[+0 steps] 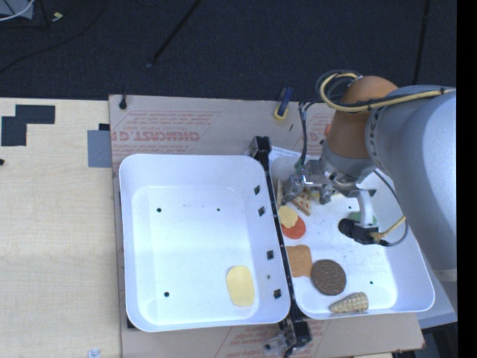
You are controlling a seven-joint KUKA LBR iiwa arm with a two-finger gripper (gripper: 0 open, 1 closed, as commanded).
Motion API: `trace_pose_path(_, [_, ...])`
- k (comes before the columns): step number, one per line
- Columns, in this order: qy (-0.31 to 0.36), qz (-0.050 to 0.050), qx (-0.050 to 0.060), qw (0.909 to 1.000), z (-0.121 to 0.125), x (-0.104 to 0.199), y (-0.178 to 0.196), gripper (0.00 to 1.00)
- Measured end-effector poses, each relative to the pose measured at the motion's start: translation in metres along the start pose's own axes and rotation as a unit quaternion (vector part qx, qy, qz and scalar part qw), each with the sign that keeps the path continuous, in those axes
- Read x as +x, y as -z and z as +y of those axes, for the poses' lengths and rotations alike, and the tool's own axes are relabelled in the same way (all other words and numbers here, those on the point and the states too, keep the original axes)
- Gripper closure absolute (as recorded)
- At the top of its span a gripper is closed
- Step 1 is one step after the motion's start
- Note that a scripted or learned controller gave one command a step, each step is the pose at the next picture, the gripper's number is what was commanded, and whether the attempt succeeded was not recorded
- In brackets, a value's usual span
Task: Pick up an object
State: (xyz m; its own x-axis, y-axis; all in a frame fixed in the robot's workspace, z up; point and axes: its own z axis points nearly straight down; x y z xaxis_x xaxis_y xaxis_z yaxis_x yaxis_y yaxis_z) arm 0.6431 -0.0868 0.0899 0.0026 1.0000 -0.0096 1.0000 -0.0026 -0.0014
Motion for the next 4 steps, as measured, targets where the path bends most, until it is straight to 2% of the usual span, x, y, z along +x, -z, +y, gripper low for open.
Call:
trace_pose_path(1, [0.0,0.004,0.002,1.0,0.0,0.002,0.009,1.0])
trace_pose_path(2, [-0.001,0.005,0.0,1.0,-0.011,0.001,0.039,1.0])
trace_pose_path(3, [0.002,0.005,-0.001,1.0,0.001,0.003,0.071,1.0])
trace_pose_path(4, [0.003,0.006,-0.001,1.0,-0.033,0.034,0.145,1.0])
